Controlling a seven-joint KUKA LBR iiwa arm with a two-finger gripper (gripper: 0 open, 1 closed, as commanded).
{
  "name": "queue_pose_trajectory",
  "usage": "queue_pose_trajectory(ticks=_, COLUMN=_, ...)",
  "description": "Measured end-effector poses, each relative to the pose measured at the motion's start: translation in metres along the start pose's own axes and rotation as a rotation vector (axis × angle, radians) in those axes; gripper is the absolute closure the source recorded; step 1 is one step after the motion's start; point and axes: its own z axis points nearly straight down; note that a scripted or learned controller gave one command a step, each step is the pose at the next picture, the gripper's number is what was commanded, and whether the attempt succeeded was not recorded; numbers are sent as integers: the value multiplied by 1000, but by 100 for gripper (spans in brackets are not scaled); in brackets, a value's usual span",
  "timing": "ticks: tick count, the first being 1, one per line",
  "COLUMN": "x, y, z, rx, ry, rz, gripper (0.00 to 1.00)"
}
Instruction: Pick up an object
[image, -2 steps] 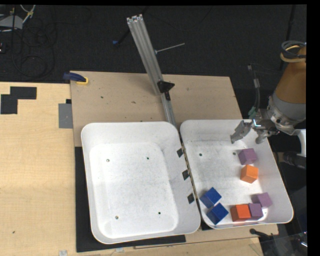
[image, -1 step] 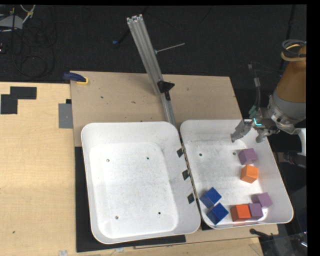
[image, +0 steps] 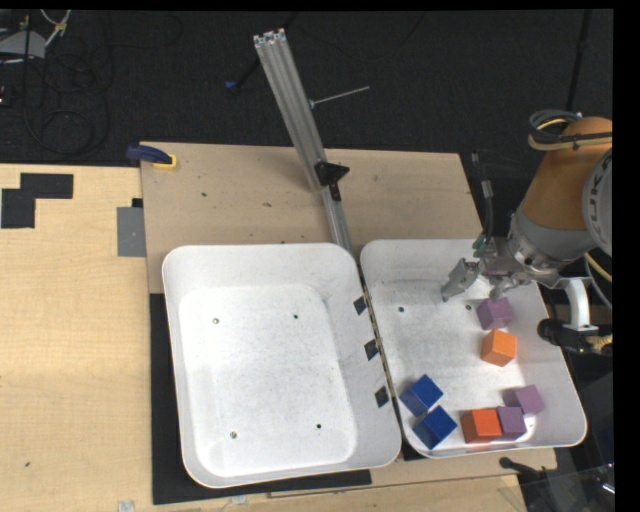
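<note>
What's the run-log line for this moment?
gripper: jaws open, over right bin, holding nothing | nearest: purple block, apart from jaws | orange block just below it | left bin: untouched

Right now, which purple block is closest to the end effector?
The purple block at the top of the right bin, just below the end effector; the other two sit near the bin's bottom edge.

A robotics lab: a wooden bench (image: 240, 195) bears two white bins (image: 262, 370), an aluminium strut (image: 300, 130) at twelve o'clock, cables (image: 60, 110) at ten.
</note>
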Motion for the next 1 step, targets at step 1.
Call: queue_pose_trajectory(ticks=1, x=-3, y=1, z=62, rx=-4, ry=2, rz=2, gripper=0)
